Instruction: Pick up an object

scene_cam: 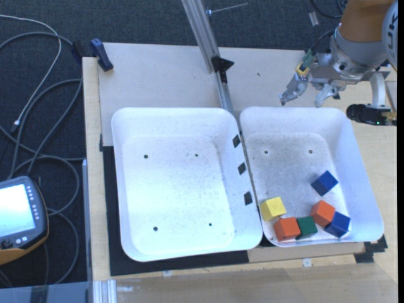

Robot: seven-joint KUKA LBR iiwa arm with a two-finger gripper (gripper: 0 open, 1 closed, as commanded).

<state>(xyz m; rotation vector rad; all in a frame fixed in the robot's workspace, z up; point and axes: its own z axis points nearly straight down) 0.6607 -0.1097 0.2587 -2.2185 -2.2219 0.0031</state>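
Note:
My gripper (307, 95) hangs above the far rim of the right bin (360, 153), open, with nothing between its fingers. Small blocks lie in the near part of that bin, well below the gripper in the view. A blue block (324, 183) sits alone toward the right wall. A yellow block (273, 208) lies near the left wall. Along the near rim sit an orange block (287, 228), a green block (307, 226), another orange block (322, 213) and a second blue block (338, 224), packed close together.
The left bin (126, 131) sits beside the right one, joined at a divider with black clips (242, 168). A slanted metal rail (205, 36) crosses the bench behind the bins. A handheld pendant (19, 216) lies off the bench at the left.

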